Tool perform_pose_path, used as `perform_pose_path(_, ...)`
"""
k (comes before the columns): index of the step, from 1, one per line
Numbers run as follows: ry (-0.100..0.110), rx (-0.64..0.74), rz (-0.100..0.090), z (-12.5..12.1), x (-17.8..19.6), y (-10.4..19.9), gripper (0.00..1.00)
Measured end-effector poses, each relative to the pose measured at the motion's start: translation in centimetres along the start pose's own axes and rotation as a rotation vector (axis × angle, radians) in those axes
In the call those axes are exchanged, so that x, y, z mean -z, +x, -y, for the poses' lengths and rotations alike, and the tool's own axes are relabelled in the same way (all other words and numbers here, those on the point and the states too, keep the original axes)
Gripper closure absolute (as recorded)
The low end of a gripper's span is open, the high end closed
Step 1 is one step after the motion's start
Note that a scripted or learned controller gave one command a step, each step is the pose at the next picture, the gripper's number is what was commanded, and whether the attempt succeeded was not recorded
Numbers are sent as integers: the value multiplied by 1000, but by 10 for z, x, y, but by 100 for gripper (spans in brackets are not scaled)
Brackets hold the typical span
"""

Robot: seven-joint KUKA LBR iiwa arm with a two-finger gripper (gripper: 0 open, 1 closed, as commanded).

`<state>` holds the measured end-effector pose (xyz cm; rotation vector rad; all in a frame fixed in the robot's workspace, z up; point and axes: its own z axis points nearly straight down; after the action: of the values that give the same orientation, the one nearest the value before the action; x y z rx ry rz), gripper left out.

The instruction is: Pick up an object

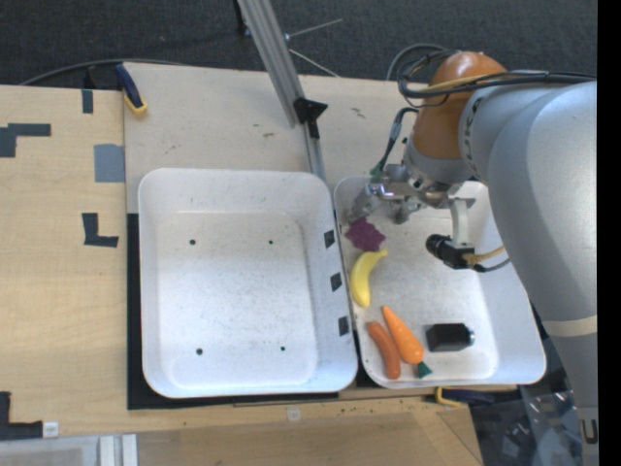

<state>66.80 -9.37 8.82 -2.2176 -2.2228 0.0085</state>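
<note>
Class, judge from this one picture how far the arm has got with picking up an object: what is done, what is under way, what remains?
Done: nothing is lifted; the purple object, banana, two carrots and black block all lie in the right bin. Under way: the gripper sits low at that bin's far end, just above the purple object. Left: grasping and raising one item.

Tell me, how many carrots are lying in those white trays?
2. One orange toy carrot and a second orange toy carrot lie side by side, near the front edge of the shallow white right-hand bin, just left of a small black block. The arm may hide others.
</note>
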Motion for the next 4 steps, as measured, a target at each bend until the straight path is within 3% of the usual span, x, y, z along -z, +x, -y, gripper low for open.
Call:
perform_pose_path(1, 0, 1, 0, 0, 10, 1, 100)
perform_pose_path(4, -10, -1, -2, 5, 166, -6, 100)
